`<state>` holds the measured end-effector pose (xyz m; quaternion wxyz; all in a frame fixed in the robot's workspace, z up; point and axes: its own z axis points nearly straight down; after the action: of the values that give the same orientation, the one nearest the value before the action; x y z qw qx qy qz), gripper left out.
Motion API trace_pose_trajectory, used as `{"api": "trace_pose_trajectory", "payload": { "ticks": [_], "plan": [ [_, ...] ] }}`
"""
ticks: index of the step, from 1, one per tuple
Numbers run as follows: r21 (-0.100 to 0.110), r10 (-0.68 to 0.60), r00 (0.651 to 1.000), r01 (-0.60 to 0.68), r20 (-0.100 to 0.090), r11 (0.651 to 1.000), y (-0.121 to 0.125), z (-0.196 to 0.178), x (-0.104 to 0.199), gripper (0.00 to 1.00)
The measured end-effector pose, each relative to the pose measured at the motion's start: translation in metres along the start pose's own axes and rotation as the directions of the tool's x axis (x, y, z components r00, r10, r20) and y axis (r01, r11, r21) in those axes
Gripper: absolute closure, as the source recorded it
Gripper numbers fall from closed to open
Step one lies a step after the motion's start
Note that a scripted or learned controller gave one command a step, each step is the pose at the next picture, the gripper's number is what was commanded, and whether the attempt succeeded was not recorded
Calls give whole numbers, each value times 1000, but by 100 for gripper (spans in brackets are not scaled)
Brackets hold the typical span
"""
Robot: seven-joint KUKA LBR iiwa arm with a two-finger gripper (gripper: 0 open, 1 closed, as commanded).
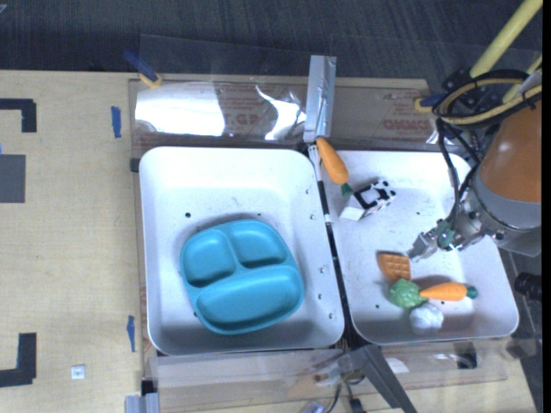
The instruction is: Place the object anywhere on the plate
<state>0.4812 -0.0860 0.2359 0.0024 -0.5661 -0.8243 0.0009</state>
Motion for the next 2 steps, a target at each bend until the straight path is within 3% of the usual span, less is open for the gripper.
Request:
{"api": "trace_pose_trajectory", "payload": {
  "ticks": [1,2],
  "plan": [
    [2,-105,994,105,-1,994,41,55,95,100],
    [-4,-275,961,275,5,961,124,4,110,100]
  ]
}}
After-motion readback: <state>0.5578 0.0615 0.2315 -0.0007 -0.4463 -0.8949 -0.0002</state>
